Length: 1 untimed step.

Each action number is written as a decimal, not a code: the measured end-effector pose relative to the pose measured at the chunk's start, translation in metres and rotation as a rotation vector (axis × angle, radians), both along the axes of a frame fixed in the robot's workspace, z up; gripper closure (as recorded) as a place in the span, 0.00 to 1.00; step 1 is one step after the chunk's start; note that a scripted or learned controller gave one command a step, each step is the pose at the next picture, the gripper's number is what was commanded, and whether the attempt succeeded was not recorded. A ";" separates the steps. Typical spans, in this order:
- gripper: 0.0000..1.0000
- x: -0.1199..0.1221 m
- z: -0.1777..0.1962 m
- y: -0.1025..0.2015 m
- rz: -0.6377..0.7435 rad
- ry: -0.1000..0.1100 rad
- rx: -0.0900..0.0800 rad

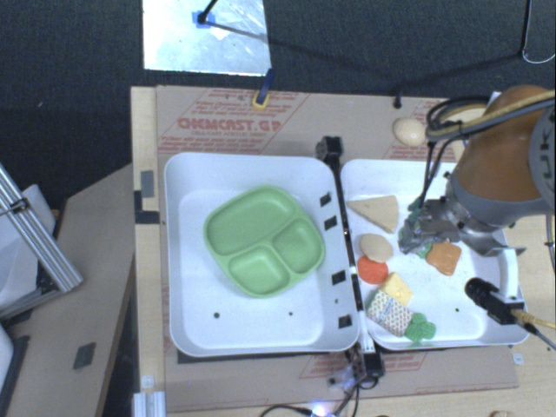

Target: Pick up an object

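Arm [497, 174] reaches in from the right, w/ the hand [420, 234] low over the right bin [391, 179], approx. in its middle. Can't tell from this angle whether the hand is wide or narrow, or whether anything sits in it. The pickable things are all in the right bin. An orange piece [444, 258] lies just beside the hand on its lower right, and a small green bit [418, 251] shows right under the hand, partly hidden, so contact is unclear. A pale wedge [375, 211] lies near the hand, toward the bin's upper left. Below that, a tan oval [376, 247] touches a red-orange round thing [372, 270]. A yellow block [399, 287] sits just below those, against a patterned white piece [389, 314], and a green floret-like thing [420, 328] lies by the bin's front wall. Left bin [187, 233] holds a green divided plate [263, 240] w/ three compartments, lying flat and well apart from the hand. On the counter [365, 115] behind the right bin, outside it, rests a pale egg-shaped thing [408, 130].
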<state>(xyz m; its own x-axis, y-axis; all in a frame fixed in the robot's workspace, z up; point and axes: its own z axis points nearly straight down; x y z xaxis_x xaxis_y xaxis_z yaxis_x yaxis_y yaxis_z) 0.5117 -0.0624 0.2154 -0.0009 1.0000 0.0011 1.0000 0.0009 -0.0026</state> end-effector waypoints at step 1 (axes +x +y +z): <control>1.00 0.008 0.016 -0.007 0.000 -0.005 -0.001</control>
